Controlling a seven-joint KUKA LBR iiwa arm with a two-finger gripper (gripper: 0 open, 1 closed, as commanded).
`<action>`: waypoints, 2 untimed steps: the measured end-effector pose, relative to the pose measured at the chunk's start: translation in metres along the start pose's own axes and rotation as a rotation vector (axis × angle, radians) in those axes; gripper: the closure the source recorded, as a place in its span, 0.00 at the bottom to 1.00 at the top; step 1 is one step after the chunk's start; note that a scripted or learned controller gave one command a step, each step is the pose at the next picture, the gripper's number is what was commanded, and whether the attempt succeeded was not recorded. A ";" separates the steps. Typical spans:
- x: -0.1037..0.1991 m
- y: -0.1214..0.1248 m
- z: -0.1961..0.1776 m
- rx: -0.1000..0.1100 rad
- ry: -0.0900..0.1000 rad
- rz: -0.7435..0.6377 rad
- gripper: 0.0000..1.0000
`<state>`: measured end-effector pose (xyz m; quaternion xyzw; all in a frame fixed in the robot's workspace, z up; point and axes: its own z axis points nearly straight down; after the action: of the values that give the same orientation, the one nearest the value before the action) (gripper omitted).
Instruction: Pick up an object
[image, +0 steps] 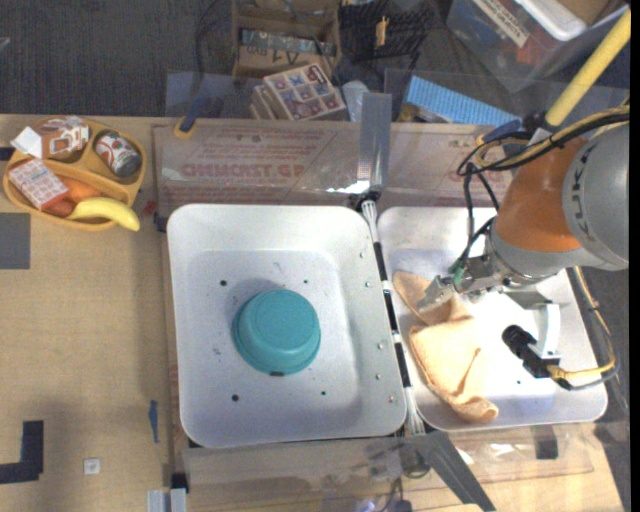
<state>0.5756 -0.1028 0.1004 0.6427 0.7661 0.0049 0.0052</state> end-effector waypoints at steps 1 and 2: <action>0.003 0.008 0.012 0.005 -0.002 -0.128 0.00; 0.002 0.010 0.000 -0.001 -0.002 -0.124 1.00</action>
<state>0.5848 -0.0996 0.1001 0.5940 0.8044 0.0041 0.0067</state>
